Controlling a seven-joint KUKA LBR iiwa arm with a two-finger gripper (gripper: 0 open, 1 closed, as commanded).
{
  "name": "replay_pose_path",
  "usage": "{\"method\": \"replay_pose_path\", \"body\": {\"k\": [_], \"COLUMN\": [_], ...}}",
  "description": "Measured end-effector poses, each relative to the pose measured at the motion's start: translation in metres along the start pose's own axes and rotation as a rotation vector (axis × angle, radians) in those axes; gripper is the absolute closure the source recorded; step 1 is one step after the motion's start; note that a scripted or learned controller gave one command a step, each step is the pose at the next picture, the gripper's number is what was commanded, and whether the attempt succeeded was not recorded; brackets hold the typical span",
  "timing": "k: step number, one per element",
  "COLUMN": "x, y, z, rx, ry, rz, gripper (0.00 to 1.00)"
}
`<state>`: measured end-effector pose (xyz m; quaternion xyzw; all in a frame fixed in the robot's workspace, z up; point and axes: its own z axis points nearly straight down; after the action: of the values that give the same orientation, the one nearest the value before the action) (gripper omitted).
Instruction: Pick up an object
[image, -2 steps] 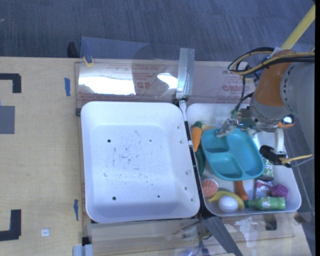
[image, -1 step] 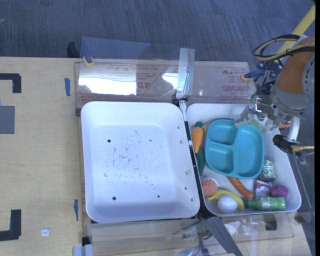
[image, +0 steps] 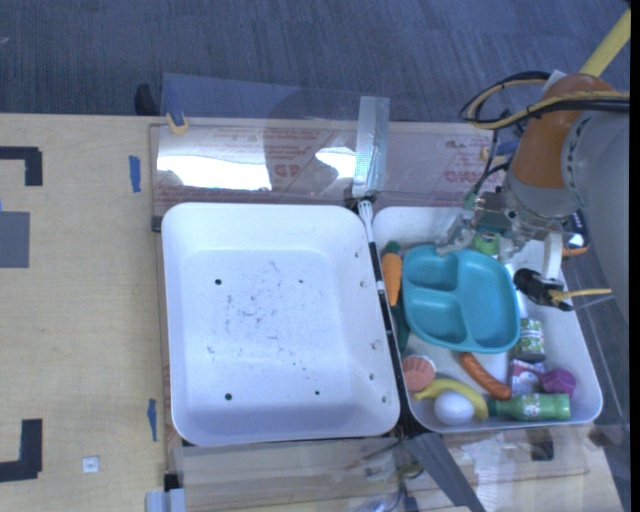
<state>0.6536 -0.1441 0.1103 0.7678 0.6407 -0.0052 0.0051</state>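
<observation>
Claw (image: 487, 232), grip state indiscernible, hovers at my right bin's (image: 590, 375) far edge: approach step; next, descend onto the teal tray (image: 462, 300).

My tabletop (image: 70, 300) is pale wood with black corner marks and blue tape bits. Two white bins rest on it: the left bin (image: 190, 240) at nine o'clock and the right bin (image: 585, 385) at three o'clock, touching.
</observation>
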Motion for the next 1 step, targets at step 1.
{"method": "replay_pose_path", "body": {"k": [1], "x": [-0.0304], "y": [-0.0870], "z": [0.0211], "rx": [-0.013], "ry": [0.014], "rz": [0.101], "gripper": [0.00]}}
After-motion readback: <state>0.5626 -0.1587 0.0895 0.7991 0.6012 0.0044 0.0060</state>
